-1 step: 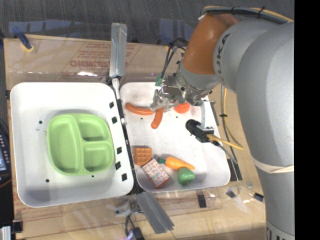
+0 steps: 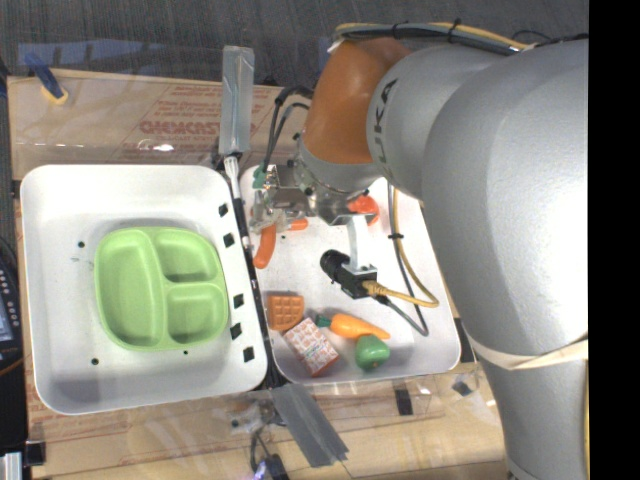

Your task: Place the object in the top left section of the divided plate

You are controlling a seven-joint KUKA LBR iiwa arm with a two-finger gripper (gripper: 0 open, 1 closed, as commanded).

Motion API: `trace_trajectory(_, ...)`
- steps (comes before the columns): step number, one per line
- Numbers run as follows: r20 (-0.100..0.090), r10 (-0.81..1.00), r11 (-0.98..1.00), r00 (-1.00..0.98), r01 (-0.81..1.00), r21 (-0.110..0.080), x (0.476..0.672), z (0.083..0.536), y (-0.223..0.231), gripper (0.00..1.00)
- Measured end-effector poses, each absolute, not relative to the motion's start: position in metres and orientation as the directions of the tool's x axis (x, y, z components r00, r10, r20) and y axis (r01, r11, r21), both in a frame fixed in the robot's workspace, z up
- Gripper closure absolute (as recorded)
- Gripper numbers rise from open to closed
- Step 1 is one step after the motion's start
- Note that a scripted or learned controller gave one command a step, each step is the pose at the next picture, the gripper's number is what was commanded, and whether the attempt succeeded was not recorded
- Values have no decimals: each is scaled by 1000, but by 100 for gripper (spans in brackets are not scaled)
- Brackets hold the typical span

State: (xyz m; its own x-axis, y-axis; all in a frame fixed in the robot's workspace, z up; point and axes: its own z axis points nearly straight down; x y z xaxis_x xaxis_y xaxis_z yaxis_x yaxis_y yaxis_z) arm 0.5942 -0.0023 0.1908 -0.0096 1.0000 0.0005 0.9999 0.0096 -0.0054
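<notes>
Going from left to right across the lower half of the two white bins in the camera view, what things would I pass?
green divided plate → waffle → small printed carton → green pepper

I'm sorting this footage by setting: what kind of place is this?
Probably a robotics lab bench, not a kitchen: a grey robot arm reaches over the right bin, which holds toy-like food such as a carrot; the left bin holds a green divided plate.
</notes>
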Motion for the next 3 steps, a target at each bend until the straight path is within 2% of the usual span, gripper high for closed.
trace_trajectory(1, 1, 990, 141, -141, 990, -7, 590, 191, 61, 100)
trace_trajectory(2, 1, 990, 140, -140, 990, -7, 590, 191, 61, 0)
trace_trajectory(3, -1, 1000, 13, -13, 1000, -8, 587, 144, 107, 0)
